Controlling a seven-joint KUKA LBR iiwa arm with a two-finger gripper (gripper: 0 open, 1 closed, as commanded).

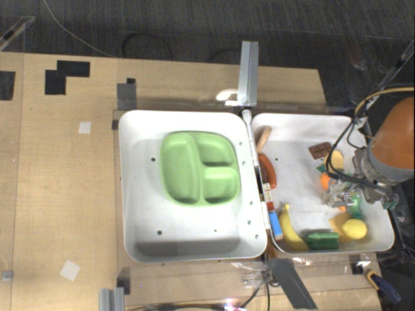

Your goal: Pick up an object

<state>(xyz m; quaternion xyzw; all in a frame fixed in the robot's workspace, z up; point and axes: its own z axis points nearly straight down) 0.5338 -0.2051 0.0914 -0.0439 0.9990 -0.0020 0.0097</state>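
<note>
The right white bin [295, 141] holds a scatter of small objects. Along its left wall lie a tan piece [262, 137], a red sausage [267, 171], a blue marker [275, 225] and a banana [290, 229]. A green block [322, 240] and a yellow lemon [354, 229] rest near the front wall. Further back are a brown piece [319, 151], a small yellow piece [336, 159] and an orange piece [325, 181]. My gripper [341, 195] is low in the right part of this bin, just right of the orange piece and above the lemon. A small green item [353, 204] sits right beside it.
The left white bin [139, 225] holds a light green divided tray [198, 167]. The arm with its orange band [393, 135] and dark cables comes in over the right bin's right wall. A metal post [249, 73] stands behind the seam between the bins.
</note>
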